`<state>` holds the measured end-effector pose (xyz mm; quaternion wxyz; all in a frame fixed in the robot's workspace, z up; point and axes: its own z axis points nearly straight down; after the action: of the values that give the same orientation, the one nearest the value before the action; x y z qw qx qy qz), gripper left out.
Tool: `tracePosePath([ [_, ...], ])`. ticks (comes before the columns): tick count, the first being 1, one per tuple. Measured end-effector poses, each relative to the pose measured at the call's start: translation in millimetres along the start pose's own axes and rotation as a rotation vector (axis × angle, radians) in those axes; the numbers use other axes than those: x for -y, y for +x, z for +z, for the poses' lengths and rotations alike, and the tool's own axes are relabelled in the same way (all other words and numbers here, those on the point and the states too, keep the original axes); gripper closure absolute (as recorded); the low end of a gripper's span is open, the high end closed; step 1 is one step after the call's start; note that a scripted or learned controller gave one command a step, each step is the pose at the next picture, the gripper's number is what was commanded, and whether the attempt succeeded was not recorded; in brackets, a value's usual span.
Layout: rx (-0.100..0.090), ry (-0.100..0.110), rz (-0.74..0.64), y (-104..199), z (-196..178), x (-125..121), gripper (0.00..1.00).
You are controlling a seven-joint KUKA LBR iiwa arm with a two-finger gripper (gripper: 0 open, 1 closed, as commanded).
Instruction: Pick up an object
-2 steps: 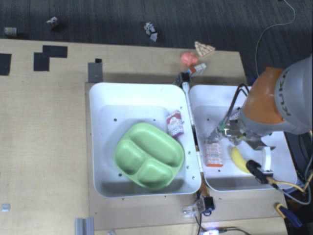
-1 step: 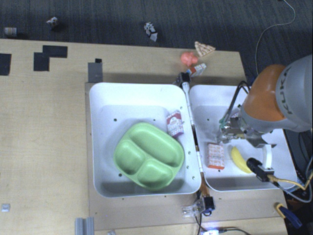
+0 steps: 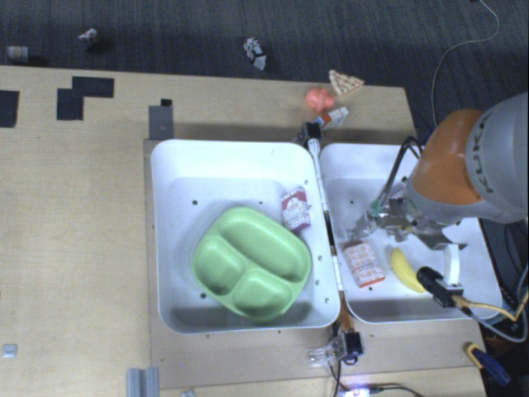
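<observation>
In the right bin (image 3: 364,168), a small red and white packet (image 3: 364,265) lies flat near the front left. A yellow banana (image 3: 405,270) lies just to its right. My gripper (image 3: 369,222) hangs low in this bin, just behind the packet and a little to the left of the banana. I see nothing held in it. The grey arm with its orange band (image 3: 446,168) reaches in from the right and hides the bin's right side.
The left bin (image 3: 169,222) holds a green divided plate (image 3: 252,260) and another red and white packet (image 3: 295,208) beside the wall between the bins. Behind the bins, on the bench, lie a pink lump (image 3: 319,99), a tan wedge (image 3: 345,82) and a small tube (image 3: 331,118).
</observation>
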<state>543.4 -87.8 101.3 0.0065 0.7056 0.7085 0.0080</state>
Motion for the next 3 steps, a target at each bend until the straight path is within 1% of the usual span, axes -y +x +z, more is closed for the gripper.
tracePosePath([
  [1,0.003,0.013,-0.002,-5.5,16.3,-61.2,0.0],
  [2,0.005,0.013,0.003,-34.1,14.2,4.4,0.0],
  [3,0.005,0.008,0.001,4.9,13.0,39.0,0.0],
])
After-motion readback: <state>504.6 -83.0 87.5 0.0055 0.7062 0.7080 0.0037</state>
